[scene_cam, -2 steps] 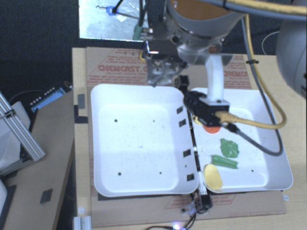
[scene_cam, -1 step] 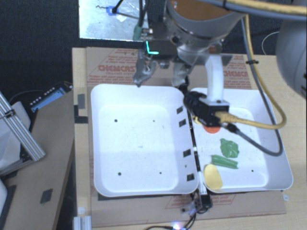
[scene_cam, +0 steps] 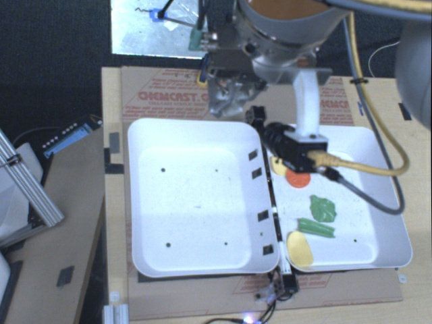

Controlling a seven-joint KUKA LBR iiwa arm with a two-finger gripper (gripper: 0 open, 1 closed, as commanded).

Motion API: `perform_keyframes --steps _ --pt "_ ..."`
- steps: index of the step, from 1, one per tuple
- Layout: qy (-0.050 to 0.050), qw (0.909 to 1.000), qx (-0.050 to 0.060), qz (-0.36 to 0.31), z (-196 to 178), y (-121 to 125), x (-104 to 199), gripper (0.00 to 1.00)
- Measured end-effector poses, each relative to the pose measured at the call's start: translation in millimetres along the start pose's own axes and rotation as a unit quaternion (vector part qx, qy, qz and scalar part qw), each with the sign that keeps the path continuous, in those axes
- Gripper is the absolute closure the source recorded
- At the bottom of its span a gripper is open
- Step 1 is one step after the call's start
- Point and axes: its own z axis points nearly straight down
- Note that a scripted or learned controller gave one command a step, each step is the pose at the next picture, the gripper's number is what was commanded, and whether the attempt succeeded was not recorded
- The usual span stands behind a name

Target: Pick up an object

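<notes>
Where the right bin (scene_cam: 358,243) met the left bin (scene_cam: 196,204) at the near corner, a rounded yellow piece (scene_cam: 300,248) was seen lying against the bin's wall. Just beyond it, a green stick (scene_cam: 316,228) was laid flat on the bin floor, and a green leafy piece (scene_cam: 322,208) was set just past that, close to it but apart. Farther back, an orange disc (scene_cam: 298,179) was partly covered by the robot's own parts. All four things were kept to the left half of the right bin. The gripper (scene_cam: 228,100) was held well apart from them, past the far rim of the left bin and over the brown card of the worktop (scene_cam: 169,94). Nothing was seen to be held or touched by it, and whether it was open or closed could not be told, as it was blurred.
</notes>
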Motion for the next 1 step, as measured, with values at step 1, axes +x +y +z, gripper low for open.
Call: perform_keyframes --steps 1 --pt "-0.002 1.0000 0.002 0.006 11.9 -0.6 -62.3 1.00"
